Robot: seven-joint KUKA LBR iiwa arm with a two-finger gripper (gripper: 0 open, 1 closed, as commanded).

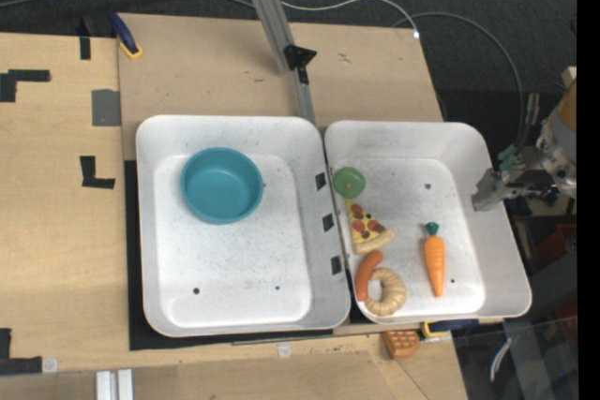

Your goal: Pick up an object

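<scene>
We see the pincer [489,190] hanging at the right rim of the right bin [469,140], with nothing between its fingers; from this slanted view we cannot tell whether it is released or clenched.

The things we might pick up all lie in the right bin, crowded toward its left side and near edge. In our judgement the chief risk lies in that crowding. The pizza slice [366,227] lies against the bin's left wall, so a finger coming down there could strike the wall or ride up it and close on nothing. The sausage [367,274] and the ring-shaped pastry [386,290] touch each other, so a grasp on one may nudge or drag the other, or catch both badly and drop them. The green round piece [349,182] sits close to the same wall and looks likely to roll or slip away from closing fingers. The carrot [435,262] lies apart from the rest, nearest the pincer, and seems to us the safest choice, though its tapered body could squirt out if gripped near the tip.

Counting: two white bins; in the left bin [169,295] one teal bowl [221,185]; in the right bin one green round piece, one pizza slice, one sausage, one pastry ring, one carrot. On the table [375,70] by the near edge sits one small orange block [401,344].
</scene>
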